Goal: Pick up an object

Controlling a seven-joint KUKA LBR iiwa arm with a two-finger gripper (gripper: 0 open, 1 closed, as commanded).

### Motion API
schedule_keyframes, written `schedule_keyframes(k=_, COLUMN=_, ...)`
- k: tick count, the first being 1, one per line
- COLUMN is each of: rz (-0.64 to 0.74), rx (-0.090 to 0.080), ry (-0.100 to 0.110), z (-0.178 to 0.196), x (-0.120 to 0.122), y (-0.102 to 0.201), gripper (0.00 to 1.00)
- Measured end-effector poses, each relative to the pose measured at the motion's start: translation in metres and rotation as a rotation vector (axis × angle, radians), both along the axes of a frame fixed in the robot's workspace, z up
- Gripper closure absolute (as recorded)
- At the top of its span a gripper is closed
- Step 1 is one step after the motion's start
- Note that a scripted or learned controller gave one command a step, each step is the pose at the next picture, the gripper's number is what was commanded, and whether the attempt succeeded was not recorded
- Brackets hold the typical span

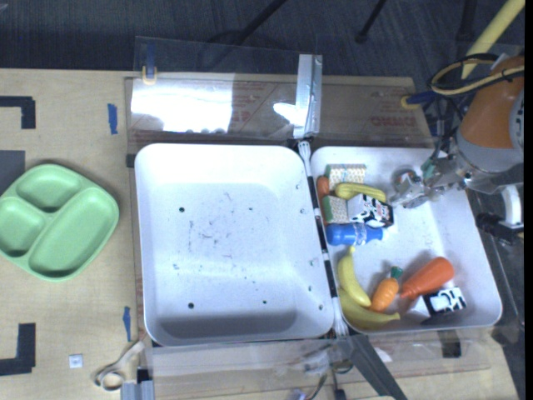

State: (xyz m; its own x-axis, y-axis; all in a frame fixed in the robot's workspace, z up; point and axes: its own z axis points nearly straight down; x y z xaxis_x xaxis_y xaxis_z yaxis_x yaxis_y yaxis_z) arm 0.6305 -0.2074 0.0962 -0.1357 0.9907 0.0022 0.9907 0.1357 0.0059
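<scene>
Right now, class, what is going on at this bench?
A grey arm reaches in from the right, its gripper over the upper part of the right bin, close to a small banana. Nothing shows between its fingers. That bin holds the toys: a blue bottle, a big banana and two carrots. A green plate sits on the bench at far left.

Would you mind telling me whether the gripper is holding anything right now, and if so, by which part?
Nothing is held. The gripper hovers in the right bin, beside the small banana, with no object between its fingers.
</scene>
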Motion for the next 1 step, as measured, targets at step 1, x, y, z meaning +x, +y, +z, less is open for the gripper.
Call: schedule_keyframes(k=1, rz=0.021, rx=0.006, ry=0.016, z=-0.0092, x=0.0358, y=0.0094, gripper=0.00)
